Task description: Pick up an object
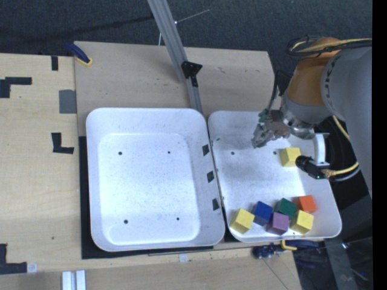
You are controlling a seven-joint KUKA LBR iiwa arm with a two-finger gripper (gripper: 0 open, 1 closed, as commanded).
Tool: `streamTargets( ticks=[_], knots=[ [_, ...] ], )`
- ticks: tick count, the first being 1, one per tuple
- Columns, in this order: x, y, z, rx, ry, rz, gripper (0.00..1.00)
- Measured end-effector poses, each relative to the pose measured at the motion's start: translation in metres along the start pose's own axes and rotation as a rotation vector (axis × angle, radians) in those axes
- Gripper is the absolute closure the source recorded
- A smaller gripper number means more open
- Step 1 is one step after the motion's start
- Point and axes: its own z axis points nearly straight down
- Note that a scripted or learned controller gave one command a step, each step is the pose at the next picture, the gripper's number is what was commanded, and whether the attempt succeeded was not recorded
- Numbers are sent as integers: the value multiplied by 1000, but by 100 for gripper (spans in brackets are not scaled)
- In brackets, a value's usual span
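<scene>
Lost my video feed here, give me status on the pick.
Gripper low over right bin, nothing seen between fingers. Nearest target: lone yellow cube, just beside it. Other cubes clustered at bin's near edge. Nothing blocking.

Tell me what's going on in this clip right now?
A grey robot arm reaches in from the right, its gripper low over the upper part of the right bin. Nothing shows between its fingers. A lone yellow block sits just beside it, and six more coloured blocks cluster near the bin's lower edge. The left bin lies alongside.
</scene>
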Motion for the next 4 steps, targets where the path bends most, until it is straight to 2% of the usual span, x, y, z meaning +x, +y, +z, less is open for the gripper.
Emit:
streamTargets(
  ticks=[2,3,4],
  knots=[
    [2,18,-100,-6,-1,1,100],
    [2,19,-133,-5,0,1,100],
    [49,12,-116,1,1,-2,100]
  ],
)
